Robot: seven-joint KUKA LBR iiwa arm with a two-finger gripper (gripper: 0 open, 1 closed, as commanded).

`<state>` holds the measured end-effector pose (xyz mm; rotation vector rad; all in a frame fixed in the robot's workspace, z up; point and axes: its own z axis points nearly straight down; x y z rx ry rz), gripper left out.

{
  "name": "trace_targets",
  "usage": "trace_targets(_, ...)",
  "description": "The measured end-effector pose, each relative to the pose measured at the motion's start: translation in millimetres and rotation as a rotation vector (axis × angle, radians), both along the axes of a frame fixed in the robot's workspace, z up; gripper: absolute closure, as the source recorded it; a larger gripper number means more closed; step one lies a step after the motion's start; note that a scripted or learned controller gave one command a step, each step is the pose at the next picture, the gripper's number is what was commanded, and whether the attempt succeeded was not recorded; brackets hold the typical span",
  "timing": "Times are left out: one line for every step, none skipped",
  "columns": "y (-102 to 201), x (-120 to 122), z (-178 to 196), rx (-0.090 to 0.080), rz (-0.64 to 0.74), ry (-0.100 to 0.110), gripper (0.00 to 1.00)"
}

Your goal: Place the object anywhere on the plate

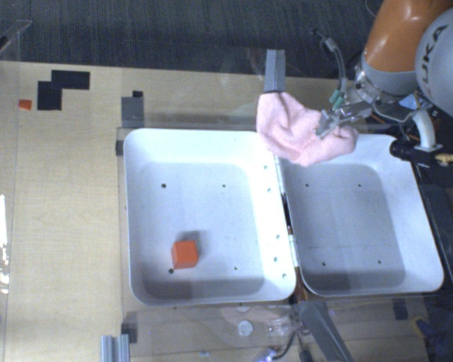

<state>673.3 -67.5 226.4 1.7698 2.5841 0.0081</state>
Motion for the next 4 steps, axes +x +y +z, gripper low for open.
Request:
trace_targets(34,-26,5,-0.003,0.402,0.001,1.0)
trace_targets(85,-45,-2,-0.005,0.806,0.001,1.0)
trace_targets(134,-71,-8,-0.008,1.198,0.001,1.0)
trace_targets(175,-101,-4,-0.008,1.203,0.0,1.0)
